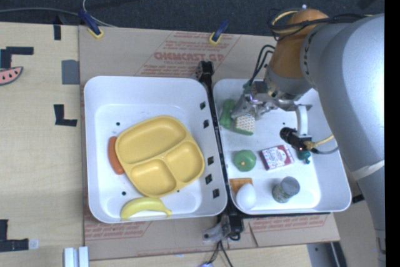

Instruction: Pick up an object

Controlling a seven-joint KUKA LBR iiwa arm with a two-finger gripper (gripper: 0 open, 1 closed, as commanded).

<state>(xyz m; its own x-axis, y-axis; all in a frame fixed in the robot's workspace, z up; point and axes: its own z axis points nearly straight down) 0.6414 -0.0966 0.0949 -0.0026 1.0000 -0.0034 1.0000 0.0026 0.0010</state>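
one gripper [255,102] is present, low over the upper left part of the right bin [325,194], carried by the grey arm [350,78] reaching in from the right. whether the jaws are spread or pressed together cannot be told; the metal parts at the wrist blur into one another from this angle. directly at the jaws, touching or just beneath them, lies a pale speckled block [245,123] with a green object [227,112] against its left side, close to the divider between the bins; nothing is confirmed as gripped. judgement: this pair is the nearest candidate, lying just below-left of the jaws, so a short descent rather than a traverse is called for, with some risk of catching both items together. the block's long axis cannot be read with confidence. further out in the same bin: a green round item [244,160], a red packet [275,157], a grey can [286,189], a white egg-like item [245,196]. well apart, the left bin [100,134] holds a yellow divided tray [160,154] and a banana [144,207].
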